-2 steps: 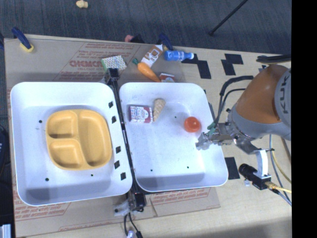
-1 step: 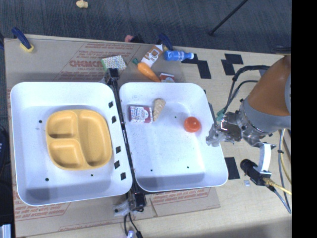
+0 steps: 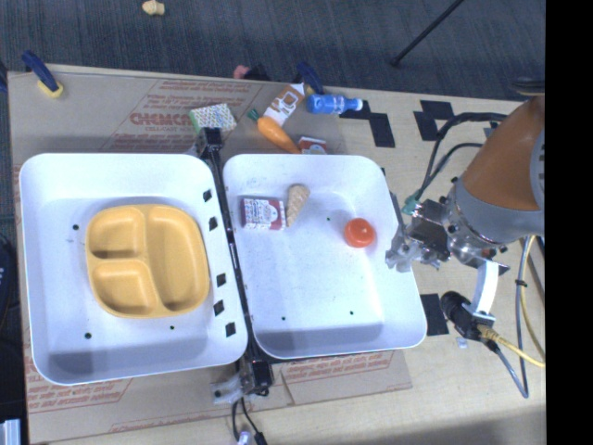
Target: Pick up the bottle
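Camera view: gripper [image 3: 400,253] sits at the right bin's [image 3: 278,341] right rim; finger state cannot be judged here. The blue bottle [image 3: 332,105] lies on the bench behind that bin, beside a carrot [image 3: 276,133]. In the bin: red packet [image 3: 261,212], ice-cream cone [image 3: 296,200], tomato [image 3: 359,233]. Yellow divided plate [image 3: 148,258] in the left bin [image 3: 46,341].

I'm looking at a robot lab: cardboard-covered bench [image 3: 139,119], two shallow white plastic bins [image 3: 37,248], black tape markers [image 3: 375,123].
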Available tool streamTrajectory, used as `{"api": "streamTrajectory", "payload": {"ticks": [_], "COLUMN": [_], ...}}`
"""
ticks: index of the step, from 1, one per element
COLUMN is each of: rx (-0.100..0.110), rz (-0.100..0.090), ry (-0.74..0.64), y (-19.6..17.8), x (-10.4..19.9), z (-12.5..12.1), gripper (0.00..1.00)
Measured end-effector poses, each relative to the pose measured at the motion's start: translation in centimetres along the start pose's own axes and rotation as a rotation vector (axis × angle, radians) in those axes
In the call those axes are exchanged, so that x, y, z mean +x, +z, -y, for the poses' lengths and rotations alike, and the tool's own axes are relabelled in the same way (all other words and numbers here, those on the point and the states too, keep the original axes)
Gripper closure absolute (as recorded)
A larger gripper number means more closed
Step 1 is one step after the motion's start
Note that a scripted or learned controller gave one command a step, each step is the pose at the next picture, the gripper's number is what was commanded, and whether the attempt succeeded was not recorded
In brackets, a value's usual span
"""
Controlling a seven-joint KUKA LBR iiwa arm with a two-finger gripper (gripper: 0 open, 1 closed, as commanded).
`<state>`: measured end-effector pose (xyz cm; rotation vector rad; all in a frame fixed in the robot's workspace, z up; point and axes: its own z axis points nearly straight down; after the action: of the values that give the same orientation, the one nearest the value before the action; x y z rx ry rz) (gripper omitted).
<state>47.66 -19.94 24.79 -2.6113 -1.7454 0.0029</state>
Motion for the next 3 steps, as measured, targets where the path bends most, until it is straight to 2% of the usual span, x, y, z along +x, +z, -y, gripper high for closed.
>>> {"api": "streamTrajectory", "payload": {"ticks": [1, 2, 3], "rx": [0.003, 0.002, 0.004], "rz": [-0.001, -0.002, -0.001], "ry": [0.121, 0.579, 0.959], "y": [0.8, 0.1, 1.9], "x": [-0.4, 0.8, -1.1], "z": [-0.1, 0.3, -0.4], "gripper": [1.0, 1.0, 1.0]}}
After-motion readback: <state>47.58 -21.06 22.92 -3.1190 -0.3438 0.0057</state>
